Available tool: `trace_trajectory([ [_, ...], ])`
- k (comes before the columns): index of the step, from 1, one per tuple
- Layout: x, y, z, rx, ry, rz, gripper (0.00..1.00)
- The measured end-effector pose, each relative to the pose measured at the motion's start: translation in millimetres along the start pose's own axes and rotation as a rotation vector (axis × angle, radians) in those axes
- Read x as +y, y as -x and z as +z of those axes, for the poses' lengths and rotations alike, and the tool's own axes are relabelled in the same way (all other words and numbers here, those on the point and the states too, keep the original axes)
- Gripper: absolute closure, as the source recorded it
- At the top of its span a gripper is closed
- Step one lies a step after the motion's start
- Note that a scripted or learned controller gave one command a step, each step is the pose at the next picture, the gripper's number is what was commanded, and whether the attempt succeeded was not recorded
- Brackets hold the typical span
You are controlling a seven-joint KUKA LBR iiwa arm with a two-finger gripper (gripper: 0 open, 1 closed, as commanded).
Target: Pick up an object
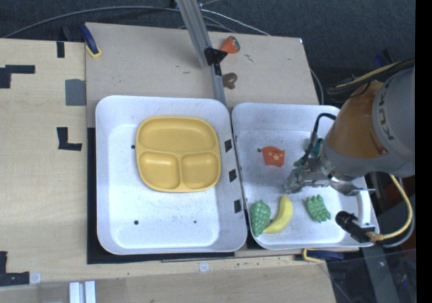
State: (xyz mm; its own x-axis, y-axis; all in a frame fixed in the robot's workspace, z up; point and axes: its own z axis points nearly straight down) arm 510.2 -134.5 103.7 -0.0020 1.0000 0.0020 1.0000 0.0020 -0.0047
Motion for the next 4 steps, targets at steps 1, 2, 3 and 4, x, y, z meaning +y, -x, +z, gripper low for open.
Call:
trace_trajectory([
  [1, -2.6, -10.2, -49.6, -0.002, 0.007, 0.0, 1.0],
  [2, -2.8, -5.9, -92.6, -0.003, 0.007, 0.001, 1.0],
  [3, -8.2, -4.3, -136.7, -0.003, 0.008, 0.001, 1.0],
  [4, 10.8, -44.8, -138.5, -0.001, 0.004, -0.004, 1.0],
])
